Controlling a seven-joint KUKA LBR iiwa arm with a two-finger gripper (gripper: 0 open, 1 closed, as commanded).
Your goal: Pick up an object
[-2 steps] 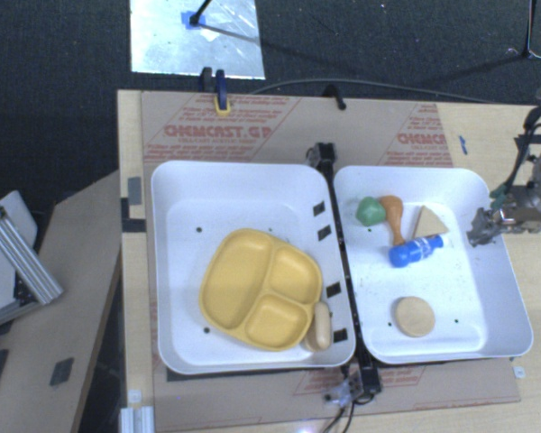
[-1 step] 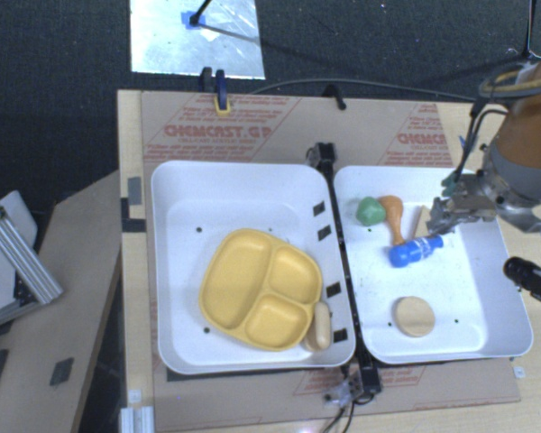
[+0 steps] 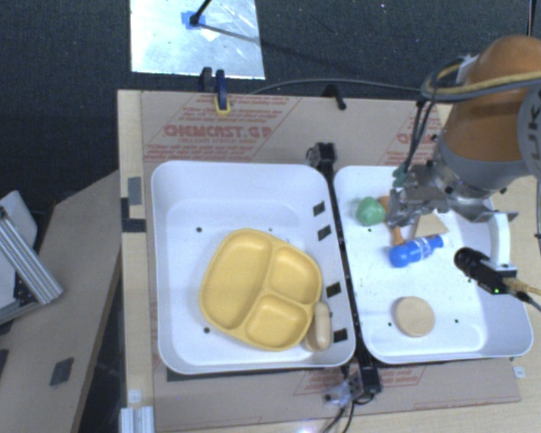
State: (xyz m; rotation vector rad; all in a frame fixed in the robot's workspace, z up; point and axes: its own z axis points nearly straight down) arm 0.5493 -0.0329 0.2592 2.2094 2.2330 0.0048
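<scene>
We see the blue bottle (image 3: 416, 250) lying in the right bin (image 3: 509, 332), just below the gripper (image 3: 400, 213). An orange piece (image 3: 397, 236) and green lump (image 3: 371, 210) sit beside it, a tan disc (image 3: 414, 316) lower down. Arm (image 3: 496, 106) reaches in from the right, wrist down. Grip state: we cannot tell.

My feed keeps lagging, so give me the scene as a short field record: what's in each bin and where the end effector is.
left bin: yellow tray, three compartments; tan piece at its lower right edge
right bin: green item, blue bottle lying on its side, tan disc, small orange item
end effector: low over the right bin, between green item and blue bottle
grasp: cannot tell
arm: over the right bin's upper right
</scene>
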